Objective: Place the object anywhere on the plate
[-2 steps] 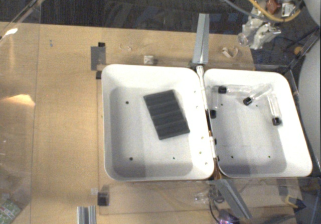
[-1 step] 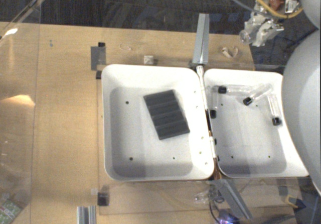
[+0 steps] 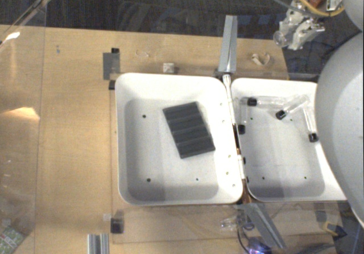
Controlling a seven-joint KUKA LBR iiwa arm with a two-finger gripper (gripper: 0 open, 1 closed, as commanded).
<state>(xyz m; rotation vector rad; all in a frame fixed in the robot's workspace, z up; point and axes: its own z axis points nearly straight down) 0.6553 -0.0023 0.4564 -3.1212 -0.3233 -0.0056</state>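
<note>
Camera view: gripper point(image 3: 297, 29) is up top right, off the bins, w/ nothing visibly held. Clear tubes w/ black caps point(image 3: 291, 106) lie in right bin point(image 3: 284, 187). Dark ridged plate point(image 3: 189, 129) sits bare in left bin point(image 3: 170, 190). Judging by that, pick & place both left to do.

left bin point(image 3: 128, 150): holds ribbed plate point(image 3: 189, 130), lying tilted near centre, toward back
right bin point(image 3: 284, 187): touching left bin's right side; clear tubes point(image 3: 293, 105) in back part
gripper point(image 3: 296, 32): above bench, behind right bin
</note>
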